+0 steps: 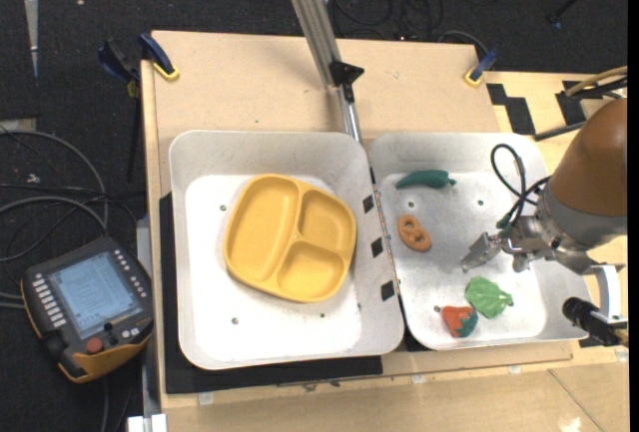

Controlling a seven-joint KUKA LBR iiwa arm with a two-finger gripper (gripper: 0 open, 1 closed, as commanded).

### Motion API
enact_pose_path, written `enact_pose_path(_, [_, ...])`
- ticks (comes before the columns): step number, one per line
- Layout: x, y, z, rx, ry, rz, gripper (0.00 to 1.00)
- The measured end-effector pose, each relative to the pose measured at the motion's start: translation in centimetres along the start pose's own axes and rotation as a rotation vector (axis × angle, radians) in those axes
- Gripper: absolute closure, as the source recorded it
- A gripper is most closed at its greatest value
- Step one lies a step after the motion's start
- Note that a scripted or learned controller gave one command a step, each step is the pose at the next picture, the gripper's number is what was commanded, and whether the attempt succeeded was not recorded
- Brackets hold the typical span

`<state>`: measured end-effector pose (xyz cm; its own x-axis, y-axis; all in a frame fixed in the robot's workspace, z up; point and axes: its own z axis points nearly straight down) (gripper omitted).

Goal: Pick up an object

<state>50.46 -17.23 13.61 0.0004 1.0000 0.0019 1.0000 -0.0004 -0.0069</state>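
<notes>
Landmark for everything: the right bin [419, 220]. Nearest the camera, at its front wall, a small red-and-orange toy [459, 320] is lying, and touching it on the far-right side is a green leafy toy [488, 297]. Just behind the green toy the gripper [477, 255] is hanging over the bin's middle-right floor, reaching in from the arm [599, 181] at the right. The fingers are looking slightly spread, with nothing between them – judging from that, no grasp is made yet.

Further back toward the bin's centre-left, an orange pretzel-shaped toy [414, 231] is lying flat, well apart from the gripper. Beyond that, near the bin's far wall, a dark green pepper-like toy [426, 180] is lying on its side.

Left of the right bin, the left bin [200, 171] is holding a yellow divided plate [291, 237] with three compartments, nothing in them.

Progress: task is looking early – approach seems underway, tool is sitting low near the green leafy toy, likely target but cannot tell for sure. Still left: closing on a thing and lifting it clear of the bin floor. All four toys are resting on the bin, none lifted
</notes>
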Motion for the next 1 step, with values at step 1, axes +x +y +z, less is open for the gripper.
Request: enact_pose_path(1, [0.02,0.09,4.14,-0.008,-0.003,0.0,0.0])
